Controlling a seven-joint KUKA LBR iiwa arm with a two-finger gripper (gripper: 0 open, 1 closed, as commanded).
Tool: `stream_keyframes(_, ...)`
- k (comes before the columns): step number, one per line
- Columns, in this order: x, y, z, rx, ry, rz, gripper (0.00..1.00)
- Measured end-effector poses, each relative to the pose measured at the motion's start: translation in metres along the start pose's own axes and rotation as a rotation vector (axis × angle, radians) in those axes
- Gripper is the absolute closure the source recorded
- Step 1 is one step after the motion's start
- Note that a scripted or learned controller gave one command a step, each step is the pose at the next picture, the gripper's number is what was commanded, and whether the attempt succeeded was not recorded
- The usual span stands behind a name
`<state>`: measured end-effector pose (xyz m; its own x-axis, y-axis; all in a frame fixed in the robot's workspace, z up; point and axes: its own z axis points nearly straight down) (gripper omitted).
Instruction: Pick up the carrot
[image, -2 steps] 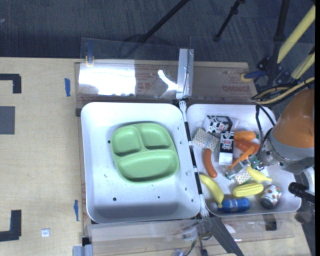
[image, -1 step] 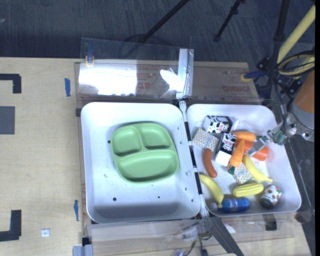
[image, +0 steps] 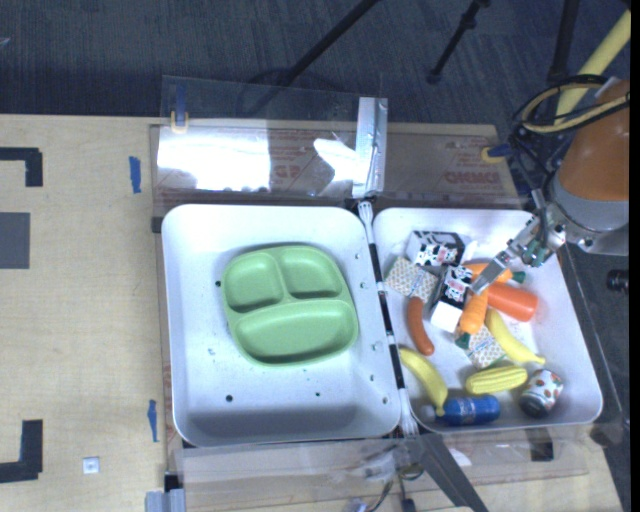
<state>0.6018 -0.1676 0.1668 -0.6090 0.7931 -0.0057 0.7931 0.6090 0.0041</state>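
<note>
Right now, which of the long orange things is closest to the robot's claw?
The carrot, slanting up under the gripper. The hot dog lies farther left, near the divider.

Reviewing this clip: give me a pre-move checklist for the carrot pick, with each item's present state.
1. Carrot in sight in the right bin: ok.
2. Gripper over the carrot's upper end: ok.
3. Carrot seen between the fingers: cannot tell.
4. Room around the carrot: not ok; an orange-red piece and a cow-print carton crowd it.
5. Carrot lying free on top: cannot tell; its lower end meets a banana.
6. Left bin's green tray away from the work: ok.
</note>
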Motion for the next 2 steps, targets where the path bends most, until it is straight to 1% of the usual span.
stream_keyframes(1,-0.049,-0.013,0.08,0.0,-0.001,-0.184,0.0)
stream_keyframes(2,-0.051,-0.011,0.066,-0.006,-0.009,-0.183,1.0)
